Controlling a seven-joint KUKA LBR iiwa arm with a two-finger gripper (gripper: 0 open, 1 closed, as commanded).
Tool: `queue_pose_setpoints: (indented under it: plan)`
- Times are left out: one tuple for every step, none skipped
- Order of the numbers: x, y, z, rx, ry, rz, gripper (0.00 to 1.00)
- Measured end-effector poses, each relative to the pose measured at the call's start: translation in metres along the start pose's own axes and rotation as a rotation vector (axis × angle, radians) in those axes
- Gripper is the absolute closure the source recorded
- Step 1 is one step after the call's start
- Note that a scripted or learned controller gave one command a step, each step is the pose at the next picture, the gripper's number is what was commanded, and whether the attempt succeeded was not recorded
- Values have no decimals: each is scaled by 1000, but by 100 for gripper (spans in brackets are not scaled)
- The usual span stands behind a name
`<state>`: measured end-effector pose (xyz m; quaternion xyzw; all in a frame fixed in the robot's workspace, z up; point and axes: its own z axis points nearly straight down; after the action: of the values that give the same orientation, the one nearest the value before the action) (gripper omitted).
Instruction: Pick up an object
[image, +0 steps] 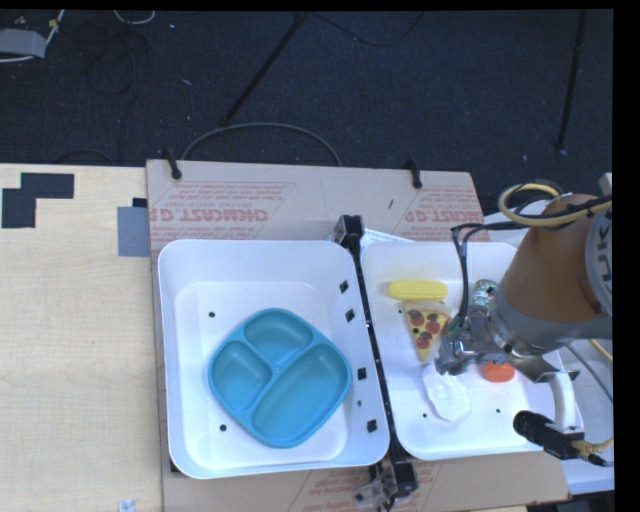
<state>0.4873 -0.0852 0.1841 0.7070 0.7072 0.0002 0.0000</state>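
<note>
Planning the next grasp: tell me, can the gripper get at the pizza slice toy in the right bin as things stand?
Probably yes. The pizza slice lies flat on the right bin floor with nothing on it; the gripper hovers just beside it. The yellow corn sits close above, so some crowding.

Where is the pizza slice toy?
The pizza slice lies in the right bin, near its middle, just below the yellow corn and just left of the gripper.
</note>
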Motion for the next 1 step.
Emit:
queue_pose_setpoints:
  plan:
    - [-4,-3,-62,-3,-1,0,100]
